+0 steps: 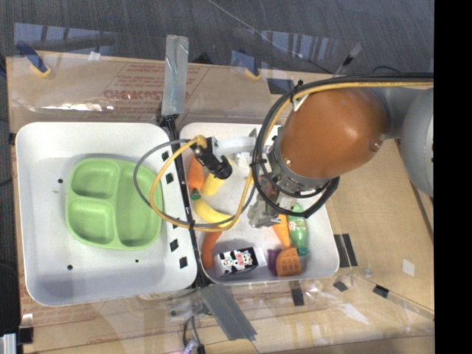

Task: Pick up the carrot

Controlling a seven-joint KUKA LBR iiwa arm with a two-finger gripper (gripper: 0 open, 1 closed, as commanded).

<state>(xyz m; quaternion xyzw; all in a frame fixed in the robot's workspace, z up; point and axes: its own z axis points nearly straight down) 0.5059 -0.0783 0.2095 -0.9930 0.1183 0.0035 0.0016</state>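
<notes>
An orange carrot [195,174] with a green end lies along the left wall of the right bin [324,260], pointing toward the back. My gripper [259,214] hangs under the arm's orange band [328,133] over the middle of that bin, to the right of the carrot and apart from it. The wrist hides most of the gripper. Below it lies a small orange piece [282,231] that I cannot identify.
A yellow banana [209,212], a black-and-white cow-print toy [237,259], a green bottle [298,234], a purple and orange block [286,260] and a red-orange piece [209,248] share the right bin. The left bin [44,271] holds a green divided plate [110,205]. Cables [166,190] loop over the divider.
</notes>
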